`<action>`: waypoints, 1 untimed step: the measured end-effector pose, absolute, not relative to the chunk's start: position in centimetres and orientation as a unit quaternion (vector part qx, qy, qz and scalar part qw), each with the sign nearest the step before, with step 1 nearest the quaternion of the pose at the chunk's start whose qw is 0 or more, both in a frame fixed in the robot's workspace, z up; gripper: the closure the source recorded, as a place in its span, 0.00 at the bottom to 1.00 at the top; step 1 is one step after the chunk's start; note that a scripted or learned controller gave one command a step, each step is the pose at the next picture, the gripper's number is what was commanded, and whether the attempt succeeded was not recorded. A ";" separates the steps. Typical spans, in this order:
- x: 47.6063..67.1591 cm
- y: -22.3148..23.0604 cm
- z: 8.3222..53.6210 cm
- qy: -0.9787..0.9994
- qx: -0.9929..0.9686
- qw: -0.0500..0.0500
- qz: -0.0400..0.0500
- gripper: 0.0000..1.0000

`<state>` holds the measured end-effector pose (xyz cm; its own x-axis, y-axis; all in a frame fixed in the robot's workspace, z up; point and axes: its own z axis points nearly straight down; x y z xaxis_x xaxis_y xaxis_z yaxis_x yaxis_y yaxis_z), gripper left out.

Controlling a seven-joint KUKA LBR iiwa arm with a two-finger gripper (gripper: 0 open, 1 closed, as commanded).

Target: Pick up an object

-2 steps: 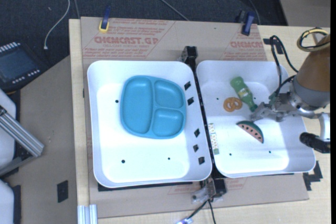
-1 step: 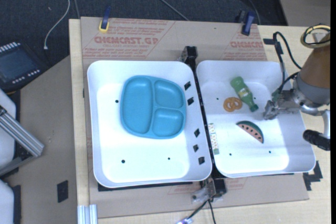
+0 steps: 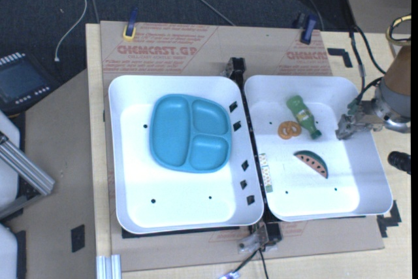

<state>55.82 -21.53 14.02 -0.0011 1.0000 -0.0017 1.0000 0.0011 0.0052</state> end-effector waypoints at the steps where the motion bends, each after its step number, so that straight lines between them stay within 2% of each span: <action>1: 55.5 -20.7 19.1 0.708 0.707 0.003 0.002 1.00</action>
